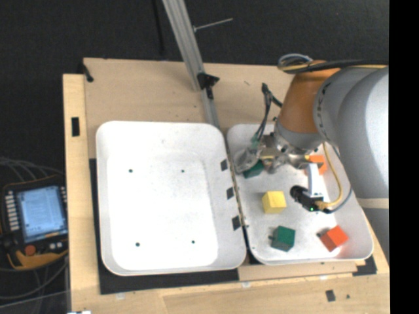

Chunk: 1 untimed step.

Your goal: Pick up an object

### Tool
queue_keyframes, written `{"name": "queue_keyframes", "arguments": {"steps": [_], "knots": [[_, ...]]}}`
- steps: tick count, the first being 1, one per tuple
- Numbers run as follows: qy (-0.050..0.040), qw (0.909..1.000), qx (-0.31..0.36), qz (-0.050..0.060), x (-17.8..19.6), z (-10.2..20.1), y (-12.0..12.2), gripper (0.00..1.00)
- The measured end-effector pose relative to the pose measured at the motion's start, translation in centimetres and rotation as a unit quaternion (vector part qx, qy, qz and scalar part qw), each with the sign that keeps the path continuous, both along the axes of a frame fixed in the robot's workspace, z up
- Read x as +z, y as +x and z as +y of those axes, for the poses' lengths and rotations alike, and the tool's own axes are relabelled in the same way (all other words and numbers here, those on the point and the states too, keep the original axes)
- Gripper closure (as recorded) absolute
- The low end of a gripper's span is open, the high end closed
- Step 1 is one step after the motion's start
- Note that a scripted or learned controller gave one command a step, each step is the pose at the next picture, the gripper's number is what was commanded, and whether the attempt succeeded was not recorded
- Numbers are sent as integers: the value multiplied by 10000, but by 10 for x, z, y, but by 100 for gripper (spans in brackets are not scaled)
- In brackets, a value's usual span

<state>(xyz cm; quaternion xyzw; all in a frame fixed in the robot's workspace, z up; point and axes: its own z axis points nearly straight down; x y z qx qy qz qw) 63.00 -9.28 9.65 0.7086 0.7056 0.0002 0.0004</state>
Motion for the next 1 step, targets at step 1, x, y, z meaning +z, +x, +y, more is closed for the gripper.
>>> {"name": "queue_keyframes", "arguments": {"steps": [1], "knots": [[-1,10000,-31,-14,12,-1,1,100]]}}
